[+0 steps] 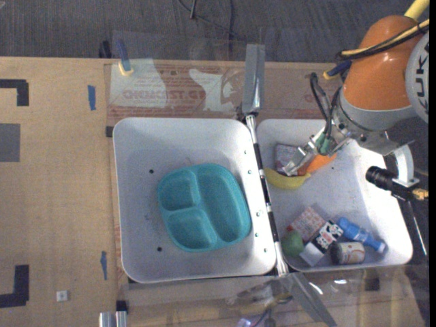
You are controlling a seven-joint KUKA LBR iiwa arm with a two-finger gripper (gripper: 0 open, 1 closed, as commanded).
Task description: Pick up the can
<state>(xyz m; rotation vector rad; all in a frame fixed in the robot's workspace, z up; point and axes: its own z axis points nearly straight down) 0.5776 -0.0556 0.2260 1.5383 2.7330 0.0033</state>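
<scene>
The can (348,252) is small, with a beige and dark label, and lies on its side near the front right corner of the right bin (381,203). My gripper (308,154) hangs low over the far left part of that bin, well away from the can. It sits right by an orange carrot-like item (319,162) and a grey and red packet (286,157). The arm's orange band (381,67) rises above the bin's far right corner.
A blue bottle (361,234), a black and white carton (328,235), a small patterned box (308,221) and a green fruit (293,242) crowd around the can. A yellow banana (286,180) lies below the gripper. The left bin (136,155) holds a teal divided plate (203,206).
</scene>
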